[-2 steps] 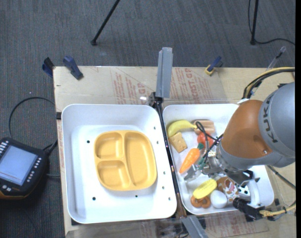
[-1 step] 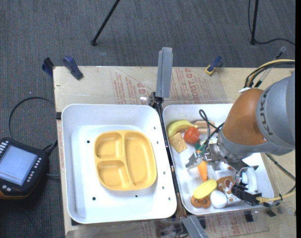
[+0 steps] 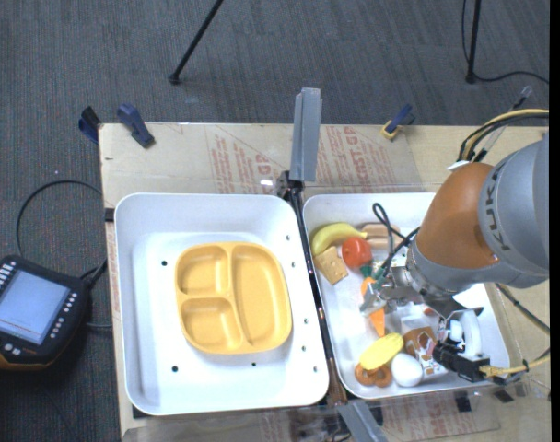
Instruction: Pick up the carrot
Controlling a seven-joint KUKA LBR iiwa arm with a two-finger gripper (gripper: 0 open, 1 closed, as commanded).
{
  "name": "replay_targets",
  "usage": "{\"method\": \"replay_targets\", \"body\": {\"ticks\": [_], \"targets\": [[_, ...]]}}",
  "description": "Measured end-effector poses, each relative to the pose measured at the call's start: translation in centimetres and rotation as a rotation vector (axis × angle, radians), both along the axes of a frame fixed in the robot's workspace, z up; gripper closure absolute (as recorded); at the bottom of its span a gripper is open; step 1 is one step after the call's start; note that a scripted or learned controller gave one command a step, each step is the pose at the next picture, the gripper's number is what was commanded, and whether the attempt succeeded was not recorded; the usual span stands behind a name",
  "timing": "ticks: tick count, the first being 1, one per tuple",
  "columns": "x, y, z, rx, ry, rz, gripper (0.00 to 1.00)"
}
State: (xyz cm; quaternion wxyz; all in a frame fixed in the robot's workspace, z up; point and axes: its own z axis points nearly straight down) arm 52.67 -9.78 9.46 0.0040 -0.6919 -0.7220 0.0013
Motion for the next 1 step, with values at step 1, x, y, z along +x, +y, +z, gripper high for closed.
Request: {"method": "replay_targets", "body": {"ticks": [1], "targets": [[2.6,3.65,9.29,-0.002,-0.009,0.344,1.0]]}}
